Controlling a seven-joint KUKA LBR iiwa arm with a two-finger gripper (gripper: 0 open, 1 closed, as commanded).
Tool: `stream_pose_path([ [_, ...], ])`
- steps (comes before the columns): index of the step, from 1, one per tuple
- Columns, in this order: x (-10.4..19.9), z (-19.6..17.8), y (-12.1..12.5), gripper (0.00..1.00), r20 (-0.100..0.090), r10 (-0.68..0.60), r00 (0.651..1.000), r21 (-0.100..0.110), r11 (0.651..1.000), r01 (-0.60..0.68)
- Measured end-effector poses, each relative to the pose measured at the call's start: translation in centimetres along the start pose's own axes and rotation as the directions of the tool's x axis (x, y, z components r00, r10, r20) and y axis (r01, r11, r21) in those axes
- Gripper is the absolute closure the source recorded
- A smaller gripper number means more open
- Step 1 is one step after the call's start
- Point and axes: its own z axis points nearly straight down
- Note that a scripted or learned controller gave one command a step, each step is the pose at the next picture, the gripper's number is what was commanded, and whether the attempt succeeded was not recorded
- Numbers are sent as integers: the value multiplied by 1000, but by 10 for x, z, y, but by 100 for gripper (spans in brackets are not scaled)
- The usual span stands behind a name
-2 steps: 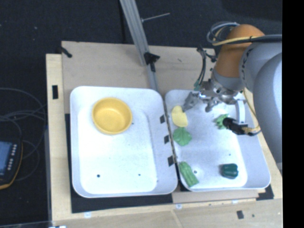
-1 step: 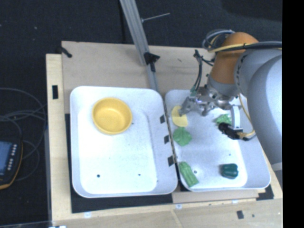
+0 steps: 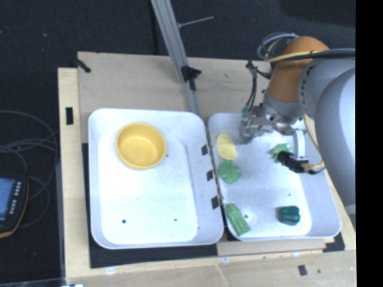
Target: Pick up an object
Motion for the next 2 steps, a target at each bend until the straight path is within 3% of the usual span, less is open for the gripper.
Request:
stream_pose_path([
  [2, -8, -102, 2, 100, -1, -1, 1000, -2, 1000, 1],
])
